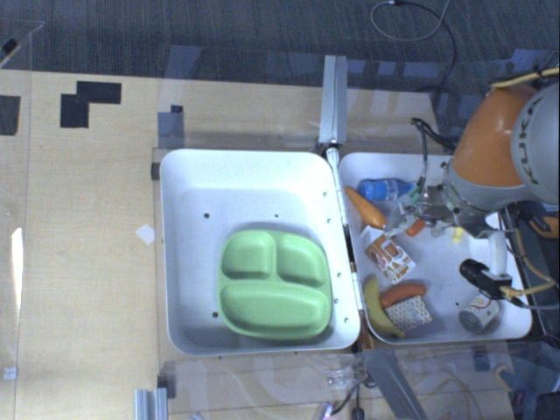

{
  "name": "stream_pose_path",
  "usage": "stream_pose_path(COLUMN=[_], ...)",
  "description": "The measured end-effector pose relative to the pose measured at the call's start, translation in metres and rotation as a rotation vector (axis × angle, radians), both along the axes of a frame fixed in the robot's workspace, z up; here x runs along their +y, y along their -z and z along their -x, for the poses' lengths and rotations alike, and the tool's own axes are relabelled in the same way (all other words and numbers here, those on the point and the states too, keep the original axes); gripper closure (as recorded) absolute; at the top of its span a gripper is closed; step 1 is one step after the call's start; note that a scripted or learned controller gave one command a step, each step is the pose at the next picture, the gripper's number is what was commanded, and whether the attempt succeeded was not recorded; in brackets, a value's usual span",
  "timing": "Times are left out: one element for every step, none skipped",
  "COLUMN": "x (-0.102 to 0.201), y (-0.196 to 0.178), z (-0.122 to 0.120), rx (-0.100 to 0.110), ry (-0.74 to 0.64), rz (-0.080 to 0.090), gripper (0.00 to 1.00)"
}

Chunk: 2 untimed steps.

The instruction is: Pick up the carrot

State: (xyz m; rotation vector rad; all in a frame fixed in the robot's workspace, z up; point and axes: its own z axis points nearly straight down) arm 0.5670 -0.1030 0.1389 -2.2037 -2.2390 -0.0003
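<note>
Whether the jaws of the gripper (426, 206) are spread or closed cannot be told; it hangs in the right bin (516, 326) near a blue bottle (382, 188). The carrot (364, 207) lies just left, beside the bin's wall. A green divided plate (274, 283) sits in the left bin (188, 234).

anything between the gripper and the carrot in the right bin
In the camera view nothing lies between the gripper and the carrot, just bare bin floor; the blue bottle sits just behind that stretch.
</note>
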Motion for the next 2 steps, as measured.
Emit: stream_pose_path(x=[0.001, -0.035], y=[0.031, 0.051], z=[-0.045, -0.025], rx=[-0.024, -0.011], ry=[0.312, 0.163], rz=[0.004, 0.002], gripper=[0.00, 0.00])
